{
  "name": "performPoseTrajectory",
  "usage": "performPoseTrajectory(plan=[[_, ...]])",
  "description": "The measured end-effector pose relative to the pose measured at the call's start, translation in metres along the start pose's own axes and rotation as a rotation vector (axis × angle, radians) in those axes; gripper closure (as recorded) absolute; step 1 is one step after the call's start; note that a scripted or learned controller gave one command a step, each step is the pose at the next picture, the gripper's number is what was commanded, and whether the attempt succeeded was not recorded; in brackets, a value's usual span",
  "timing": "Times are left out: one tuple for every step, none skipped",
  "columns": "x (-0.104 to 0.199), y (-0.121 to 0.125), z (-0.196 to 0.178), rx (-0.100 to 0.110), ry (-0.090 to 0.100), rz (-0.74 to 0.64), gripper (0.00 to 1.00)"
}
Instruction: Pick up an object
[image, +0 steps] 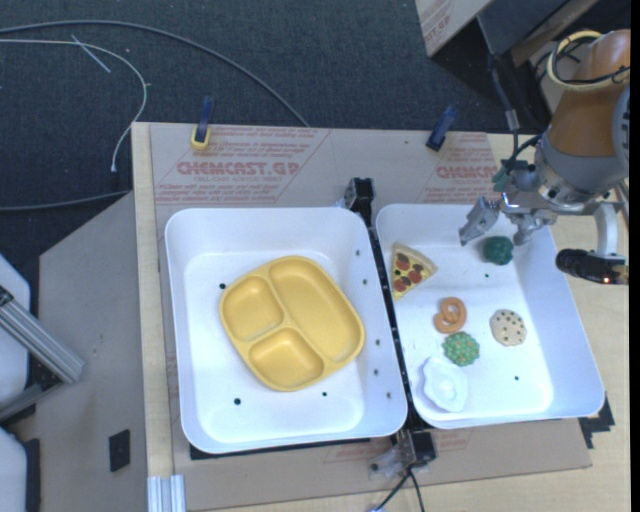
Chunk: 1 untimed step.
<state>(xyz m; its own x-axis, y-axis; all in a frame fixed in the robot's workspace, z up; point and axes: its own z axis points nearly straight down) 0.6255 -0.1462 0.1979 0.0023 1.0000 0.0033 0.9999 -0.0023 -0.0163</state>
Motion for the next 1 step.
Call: performPoseTrajectory(plan=[[0.0005, 0.0029, -0.0092, -0.015, -0.002, -0.003, 0.0]])
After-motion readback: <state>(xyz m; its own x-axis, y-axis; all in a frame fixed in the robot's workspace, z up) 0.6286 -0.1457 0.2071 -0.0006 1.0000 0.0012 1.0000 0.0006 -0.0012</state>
